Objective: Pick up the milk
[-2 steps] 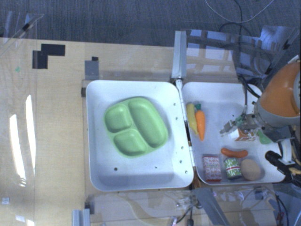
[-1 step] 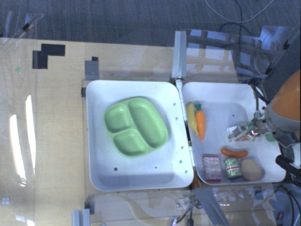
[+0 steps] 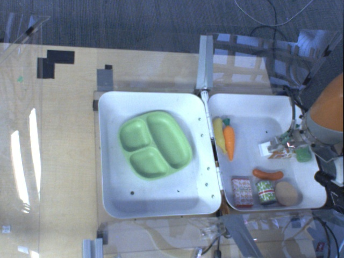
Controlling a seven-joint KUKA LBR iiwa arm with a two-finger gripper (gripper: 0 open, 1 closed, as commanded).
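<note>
**Arm low over right bin's far side**

The gripper point(image 3: 287, 142) hangs above the milk carton point(image 3: 275, 149) near the right bin point(image 3: 252, 104) wall; its grip is unclear. Bare floor lies between the carton and the carrot point(image 3: 229, 140).

Bench point(image 3: 64, 160): pale wood-look, smooth w/ glare streaks. Both bins point(image 3: 156, 203) white plastic, semi-gloss; green divided plate point(image 3: 156, 144) smooth matt plastic. Carrot point(image 3: 229, 140) at right bin's 9 o'clock glossy plastic; floor point(image 3: 134, 15) at 12 rough grey carpet.
</note>
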